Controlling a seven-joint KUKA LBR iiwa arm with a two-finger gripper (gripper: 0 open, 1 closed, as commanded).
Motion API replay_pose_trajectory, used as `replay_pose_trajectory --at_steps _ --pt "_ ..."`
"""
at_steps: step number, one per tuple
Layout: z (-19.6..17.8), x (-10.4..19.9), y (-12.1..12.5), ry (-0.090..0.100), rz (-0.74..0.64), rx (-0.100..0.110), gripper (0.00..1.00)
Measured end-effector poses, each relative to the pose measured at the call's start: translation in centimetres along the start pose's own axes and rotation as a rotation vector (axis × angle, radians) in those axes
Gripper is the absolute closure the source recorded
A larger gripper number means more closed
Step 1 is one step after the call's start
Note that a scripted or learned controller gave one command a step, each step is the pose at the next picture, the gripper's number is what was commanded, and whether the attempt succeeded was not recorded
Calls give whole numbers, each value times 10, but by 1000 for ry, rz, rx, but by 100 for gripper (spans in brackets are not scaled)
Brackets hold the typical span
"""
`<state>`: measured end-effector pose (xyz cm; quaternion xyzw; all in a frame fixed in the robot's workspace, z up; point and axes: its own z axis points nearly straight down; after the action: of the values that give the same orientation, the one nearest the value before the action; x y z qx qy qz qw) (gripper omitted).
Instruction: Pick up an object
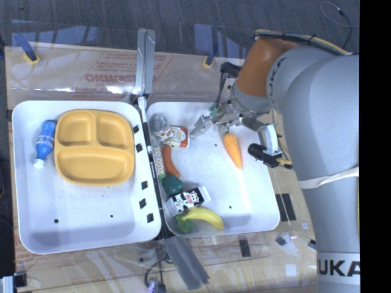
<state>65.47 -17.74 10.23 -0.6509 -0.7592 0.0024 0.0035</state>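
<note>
Over the right bin [256,218], the gripper [211,122] hangs with its fingers spread, nothing between them, just left of the carrot [233,150]. A small carton [173,137] lies beside it to the left; a sausage [170,162], a banana [203,217] and a black-and-white box [187,198] lie nearer the front. Across the divider, the left bin [36,224] bears a yellow tray [95,146] and a blue bottle [44,141] just beside it.

Right bin [256,218] contents: an orange carrot [233,149] lying lengthwise near the upper right, and a yellow banana [203,217] at the lower edge, touching a green item [184,224]. A small printed carton [174,137] lies at the upper left; a reddish sausage [169,162] lies just below it.
</note>
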Motion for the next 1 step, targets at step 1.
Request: replay_pose_trajectory --at_steps 1 --pt "-25 9 3 -3 -121 -5 0"
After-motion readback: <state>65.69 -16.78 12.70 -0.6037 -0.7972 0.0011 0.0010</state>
